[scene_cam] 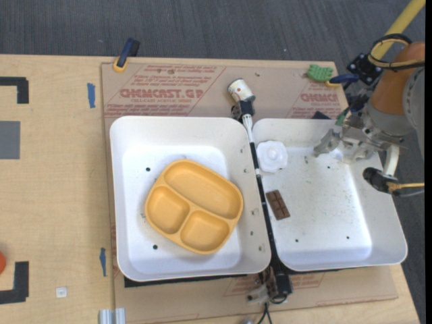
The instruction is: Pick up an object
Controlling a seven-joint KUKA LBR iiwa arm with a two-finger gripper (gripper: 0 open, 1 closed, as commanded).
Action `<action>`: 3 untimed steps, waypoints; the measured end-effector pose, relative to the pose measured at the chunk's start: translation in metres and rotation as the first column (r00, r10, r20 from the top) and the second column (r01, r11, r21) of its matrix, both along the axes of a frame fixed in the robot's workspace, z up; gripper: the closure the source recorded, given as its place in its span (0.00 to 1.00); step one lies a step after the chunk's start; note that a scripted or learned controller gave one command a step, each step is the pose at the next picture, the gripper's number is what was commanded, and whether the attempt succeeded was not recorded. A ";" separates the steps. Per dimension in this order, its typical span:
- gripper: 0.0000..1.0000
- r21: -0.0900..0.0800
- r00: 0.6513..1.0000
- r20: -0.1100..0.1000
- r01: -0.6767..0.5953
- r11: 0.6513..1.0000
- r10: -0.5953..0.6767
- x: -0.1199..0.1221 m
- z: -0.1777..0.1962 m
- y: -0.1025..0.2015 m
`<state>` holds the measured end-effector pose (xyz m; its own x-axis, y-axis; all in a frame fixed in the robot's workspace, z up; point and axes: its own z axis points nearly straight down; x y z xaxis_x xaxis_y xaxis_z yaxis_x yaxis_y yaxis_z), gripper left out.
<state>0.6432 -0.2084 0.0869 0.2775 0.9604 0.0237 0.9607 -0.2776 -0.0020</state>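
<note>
A pale wooden desk [54, 201] is covered in part by a printed cardboard sheet [175, 90], on which two shallow, smooth white bins are set side by side. The left bin [128, 154] is largely taken up by a yellow three-compartment plate [194, 206], rounded at its corners. In the speckled right bin [337, 208], a white round lid-like piece [272, 155] and a small flat brown bar [277, 204] are seen near the left wall, apart, with open floor to their right. The gripper [337, 144] is seen over the bin's upper right; whether the jaws are spread cannot be told.
</note>
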 end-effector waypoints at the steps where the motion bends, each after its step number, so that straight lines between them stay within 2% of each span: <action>1: 0.00 -0.015 1.000 -0.009 0.010 1.000 -0.011 -0.087 -0.003 0.009; 2: 0.00 -0.022 0.980 -0.005 -0.198 0.980 0.198 -0.164 -0.002 0.043; 3: 0.00 -0.023 0.999 -0.004 0.044 0.999 -0.044 -0.094 0.001 0.106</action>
<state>0.5492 -0.1029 0.0884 0.3194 0.9476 0.0002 0.9476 -0.3194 0.0007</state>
